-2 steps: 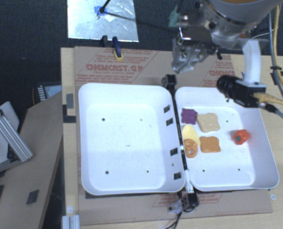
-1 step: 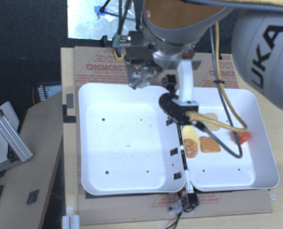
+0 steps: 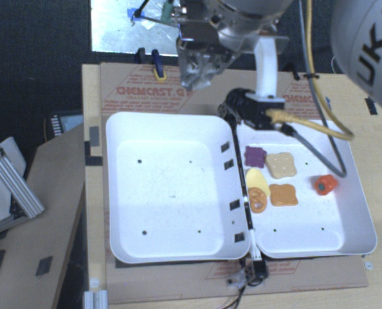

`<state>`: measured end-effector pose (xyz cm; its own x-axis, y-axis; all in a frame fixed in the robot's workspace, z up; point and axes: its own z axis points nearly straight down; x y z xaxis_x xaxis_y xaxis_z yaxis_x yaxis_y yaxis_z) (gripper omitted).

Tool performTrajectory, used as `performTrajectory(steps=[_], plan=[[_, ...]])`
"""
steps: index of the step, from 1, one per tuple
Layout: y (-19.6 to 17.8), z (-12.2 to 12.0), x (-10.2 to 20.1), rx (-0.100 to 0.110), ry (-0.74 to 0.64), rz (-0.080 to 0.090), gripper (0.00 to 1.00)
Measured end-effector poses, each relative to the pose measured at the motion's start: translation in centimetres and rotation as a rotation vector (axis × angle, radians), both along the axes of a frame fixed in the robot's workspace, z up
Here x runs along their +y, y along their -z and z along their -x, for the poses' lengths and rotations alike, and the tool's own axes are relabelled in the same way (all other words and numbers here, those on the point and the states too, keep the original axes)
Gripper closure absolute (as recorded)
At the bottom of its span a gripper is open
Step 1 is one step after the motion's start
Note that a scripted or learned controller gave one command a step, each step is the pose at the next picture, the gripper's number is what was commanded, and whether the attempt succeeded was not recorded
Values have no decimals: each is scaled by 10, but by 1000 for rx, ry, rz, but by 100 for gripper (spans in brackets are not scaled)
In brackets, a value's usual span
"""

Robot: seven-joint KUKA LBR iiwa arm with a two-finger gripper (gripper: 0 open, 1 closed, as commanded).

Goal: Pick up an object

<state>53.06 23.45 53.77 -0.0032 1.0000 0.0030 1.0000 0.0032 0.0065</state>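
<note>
My gripper (image 3: 196,76) hangs high over the bench, above the back edge of the left bin (image 3: 123,124), close to the camera and blurred. Nothing can be seen in it. The loose objects all lie in the right bin (image 3: 358,227), well below and to the right of the gripper: a purple piece (image 3: 255,155), a beige toast slice (image 3: 281,165), a yellow piece (image 3: 256,181) with a pretzel (image 3: 258,201) against it, an orange-brown toast slice (image 3: 283,195) and a small red-orange object (image 3: 325,185).
A black fixture (image 3: 249,108) with a yellow cable (image 3: 313,131) sits at the back of the right bin, the cable trailing over the bin. A white post (image 3: 266,69) stands behind it. The divider (image 3: 239,172) between the bins carries black clips.
</note>
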Motion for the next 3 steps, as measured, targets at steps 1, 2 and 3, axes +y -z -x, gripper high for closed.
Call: performTrajectory(steps=[1,2,3], plan=[[3,1,0,5,-1,2,0],[-9,1,0,2,-5,0,100],[-9,1,0,3,-6,0,0]])
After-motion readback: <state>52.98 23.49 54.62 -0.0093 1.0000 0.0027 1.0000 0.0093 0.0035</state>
